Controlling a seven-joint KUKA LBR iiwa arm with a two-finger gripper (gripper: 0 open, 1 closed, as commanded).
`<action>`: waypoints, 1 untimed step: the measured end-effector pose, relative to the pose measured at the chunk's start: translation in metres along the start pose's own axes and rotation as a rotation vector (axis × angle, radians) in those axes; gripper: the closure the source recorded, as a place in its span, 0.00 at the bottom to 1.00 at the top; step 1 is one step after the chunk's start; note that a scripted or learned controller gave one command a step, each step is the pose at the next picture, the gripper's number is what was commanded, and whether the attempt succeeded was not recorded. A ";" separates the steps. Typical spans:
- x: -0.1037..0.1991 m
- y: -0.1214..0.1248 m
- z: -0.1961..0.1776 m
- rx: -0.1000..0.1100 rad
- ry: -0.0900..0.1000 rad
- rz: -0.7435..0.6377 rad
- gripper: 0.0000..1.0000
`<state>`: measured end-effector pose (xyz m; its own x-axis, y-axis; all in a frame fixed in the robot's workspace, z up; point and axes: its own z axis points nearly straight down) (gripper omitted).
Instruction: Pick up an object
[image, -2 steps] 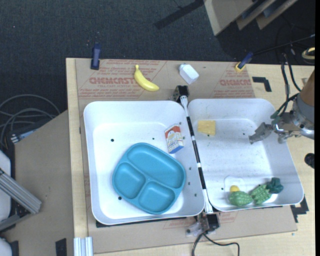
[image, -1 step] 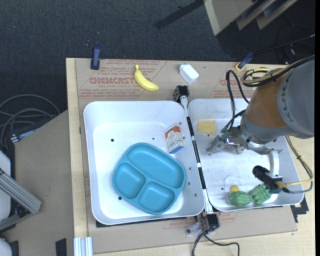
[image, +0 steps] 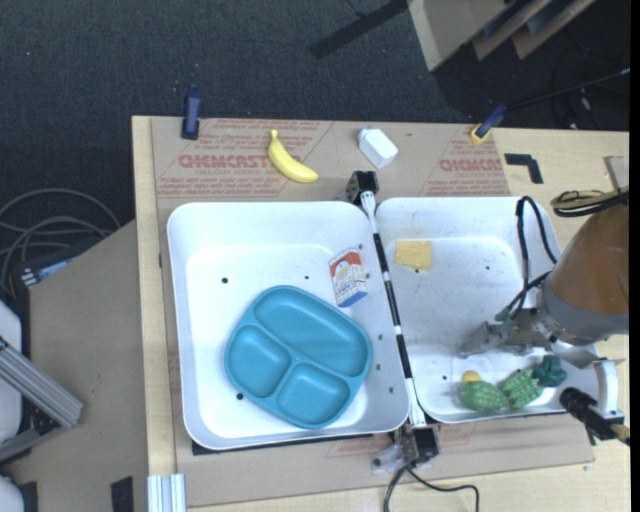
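Note:
My gripper hangs low over the right bin, near its right side, just above a cluster of green toys. That cluster lies in the bin's front right corner: a light green lumpy piece, a green leafy piece and a dark teal piece, with a small yellow bit beside them. A yellow square block lies at the back of the same bin. The left bin holds a blue divided plate and a small red, white and blue carton.
A banana and a white block lie on the cardboard behind the bins. A black cable loops over the right bin's back right. The grey arm with its orange band covers the bin's right edge.

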<state>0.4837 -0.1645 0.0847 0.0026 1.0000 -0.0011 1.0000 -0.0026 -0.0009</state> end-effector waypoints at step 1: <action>-0.042 0.053 -0.101 -0.004 -0.001 -0.003 0.00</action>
<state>0.5364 -0.2068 0.1857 0.0000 1.0000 -0.0021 1.0000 0.0000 0.0033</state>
